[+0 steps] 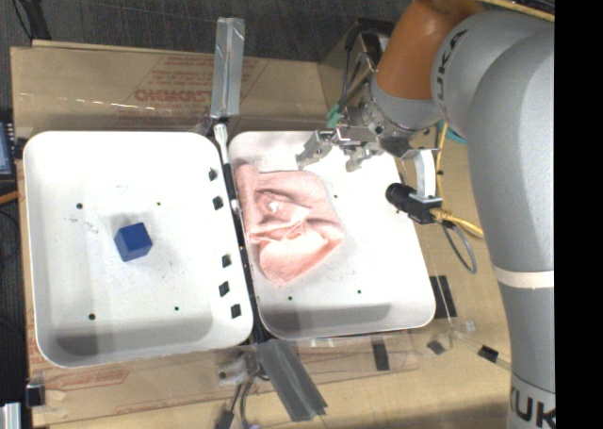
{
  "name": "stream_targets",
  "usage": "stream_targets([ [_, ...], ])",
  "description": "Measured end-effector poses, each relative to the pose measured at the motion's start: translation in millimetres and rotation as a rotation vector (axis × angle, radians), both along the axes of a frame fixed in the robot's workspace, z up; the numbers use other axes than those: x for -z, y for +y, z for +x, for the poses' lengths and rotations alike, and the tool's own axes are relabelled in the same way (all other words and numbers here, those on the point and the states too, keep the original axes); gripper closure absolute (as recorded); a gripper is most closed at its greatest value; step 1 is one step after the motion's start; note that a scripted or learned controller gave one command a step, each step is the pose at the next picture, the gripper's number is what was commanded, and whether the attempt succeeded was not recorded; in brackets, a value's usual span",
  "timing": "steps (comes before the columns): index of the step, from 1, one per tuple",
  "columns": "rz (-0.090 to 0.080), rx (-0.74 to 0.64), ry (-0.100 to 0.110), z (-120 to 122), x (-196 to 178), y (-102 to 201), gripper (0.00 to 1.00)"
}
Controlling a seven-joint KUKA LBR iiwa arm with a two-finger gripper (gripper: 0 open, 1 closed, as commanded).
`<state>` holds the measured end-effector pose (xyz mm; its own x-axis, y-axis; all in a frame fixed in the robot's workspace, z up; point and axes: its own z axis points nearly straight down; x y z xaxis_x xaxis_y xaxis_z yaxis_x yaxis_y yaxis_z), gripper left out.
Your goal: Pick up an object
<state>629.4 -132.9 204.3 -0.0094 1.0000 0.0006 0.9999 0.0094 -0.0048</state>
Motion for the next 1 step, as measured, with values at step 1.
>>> stream_targets([
  [1, 0.001, -0.207, -0.007, -48.8, 110.3, 0.5, 0.00],
])
